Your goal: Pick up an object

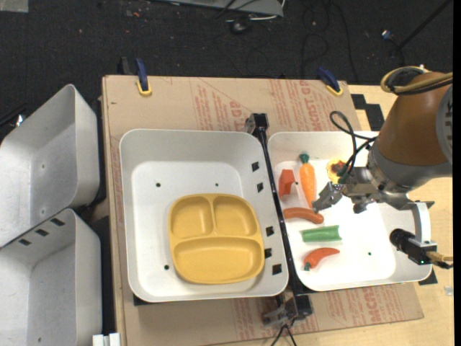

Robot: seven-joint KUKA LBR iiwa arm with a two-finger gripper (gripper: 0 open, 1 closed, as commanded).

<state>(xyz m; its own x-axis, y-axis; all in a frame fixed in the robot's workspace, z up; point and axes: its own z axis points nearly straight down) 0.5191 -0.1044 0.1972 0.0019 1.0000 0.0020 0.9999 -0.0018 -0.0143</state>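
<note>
The right bin (374, 262) holds several toy foods. An orange carrot (307, 181) lies next to a red block (287, 182). Below them are a brown-red sausage (302, 215), a green piece (320, 233) and a red pepper (320, 256). A small yellow item (336, 169) sits near the back, partly hidden by cables. My gripper (343, 200) hangs over the bin's middle, just right of the carrot and the sausage. It is open, and nothing shows between its fingers.
The left bin (144, 193) holds a yellow divided plate (215, 238). A black divider (272, 207) runs between the bins. Two grey-white tubs (43, 193) stand off the bench at the left. The arm's body (414, 135) covers the right bin's far right corner.
</note>
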